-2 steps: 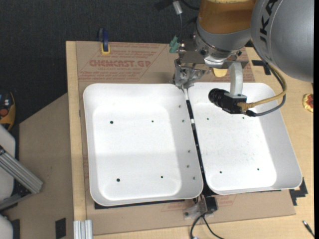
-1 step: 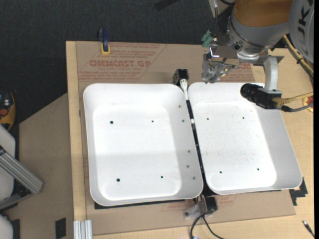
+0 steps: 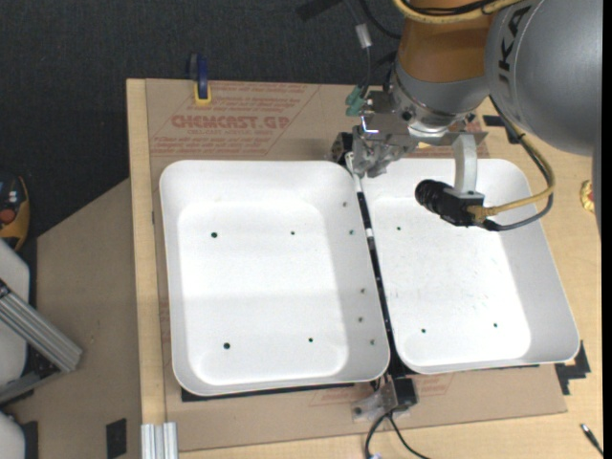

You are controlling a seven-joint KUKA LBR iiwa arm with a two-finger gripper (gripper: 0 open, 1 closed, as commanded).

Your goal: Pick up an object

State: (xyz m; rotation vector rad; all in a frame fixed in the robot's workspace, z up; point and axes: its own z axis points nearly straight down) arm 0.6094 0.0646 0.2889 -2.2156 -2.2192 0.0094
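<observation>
My gripper hangs low over the far end of the seam between the two bins, at the back corner where the left bin and the right bin meet. The grey arm with its orange band comes down from the upper right. A black cylindrical part on a white bracket juts from the wrist over the back of the right bin, with a cable running off to the right. Both bin floors show white with small dark dots.
The bins sit on a brown board printed with red lettering. A blue and yellow clamp grips its back edge. A black connector with wires sits at the front between the bins. A metal rail lies at the left.
</observation>
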